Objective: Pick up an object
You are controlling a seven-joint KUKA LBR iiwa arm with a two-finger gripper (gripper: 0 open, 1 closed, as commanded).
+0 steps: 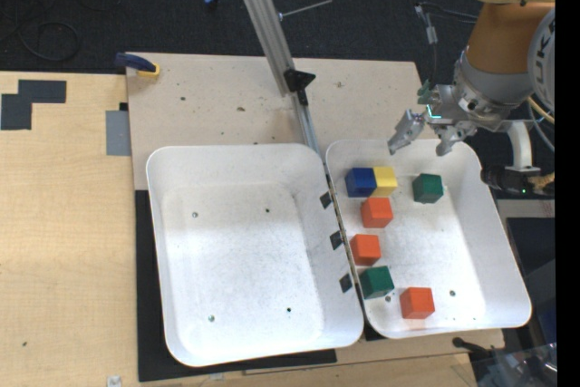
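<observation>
The right bin (pixel 494 222) holds several small cubes: a blue one (pixel 360 181) touching a yellow one (pixel 384 178), a green one (pixel 428 188), three orange ones (pixel 377 211) (pixel 366 247) (pixel 417 302), and a second green one (pixel 377 282) near the divider. My gripper (pixel 424 133) hangs over the bin's far edge, above and behind the cubes, open with nothing between its fingers (pixel 403 133). It stands nearest the yellow and upper green cubes, apart from both.
The left bin (pixel 172 195) lies beside the right one. A slanted aluminium bar (pixel 267 23) rises behind the bins' shared edge. A blue and yellow clamp (pixel 138 64) sits at the board's far left corner.
</observation>
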